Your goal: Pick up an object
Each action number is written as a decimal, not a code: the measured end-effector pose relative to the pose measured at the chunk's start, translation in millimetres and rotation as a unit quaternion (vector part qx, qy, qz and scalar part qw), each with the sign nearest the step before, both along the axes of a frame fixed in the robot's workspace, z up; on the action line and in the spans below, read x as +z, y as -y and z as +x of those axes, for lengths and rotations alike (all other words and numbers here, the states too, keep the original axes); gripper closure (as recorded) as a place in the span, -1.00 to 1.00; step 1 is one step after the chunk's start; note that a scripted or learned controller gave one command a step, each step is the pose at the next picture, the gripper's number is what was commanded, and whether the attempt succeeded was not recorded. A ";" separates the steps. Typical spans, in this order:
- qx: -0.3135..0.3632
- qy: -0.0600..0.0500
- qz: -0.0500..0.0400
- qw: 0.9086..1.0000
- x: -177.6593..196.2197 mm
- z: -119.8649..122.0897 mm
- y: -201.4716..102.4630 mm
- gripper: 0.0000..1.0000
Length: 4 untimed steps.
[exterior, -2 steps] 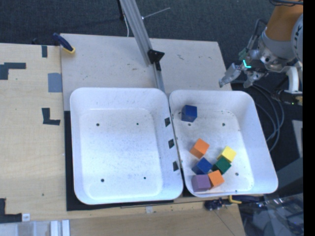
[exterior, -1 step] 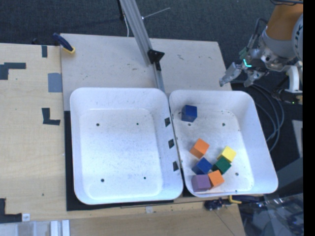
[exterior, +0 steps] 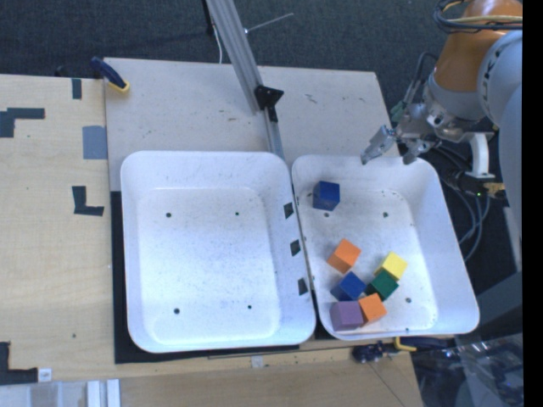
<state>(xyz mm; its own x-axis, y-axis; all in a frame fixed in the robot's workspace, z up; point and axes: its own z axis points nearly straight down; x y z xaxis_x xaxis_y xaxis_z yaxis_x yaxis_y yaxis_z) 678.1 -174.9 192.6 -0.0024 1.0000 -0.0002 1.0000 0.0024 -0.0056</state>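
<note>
Gripper [exterior: 389, 147] hung above right bin's [exterior: 441, 219] far rim, fingers spread, pinching nothing | targets: dark blue cube [exterior: 326, 195] sat alone mid-bin, likely easiest pick; orange cube [exterior: 344, 254] and others clustered near front | arm reached from right, wrist tilted down-left

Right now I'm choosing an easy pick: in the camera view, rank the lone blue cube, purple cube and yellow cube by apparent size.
1. purple cube
2. lone blue cube
3. yellow cube
Purple and blue look close, so their order is unsure.
</note>
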 end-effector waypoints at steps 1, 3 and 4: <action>-0.001 -0.001 0.000 1.000 -63.9 -4.6 3.8 -1.00; 0.000 -0.002 -0.001 1.000 -92.1 -6.1 3.1 1.00; 0.000 0.006 -0.001 1.000 -29.5 0.9 3.5 1.00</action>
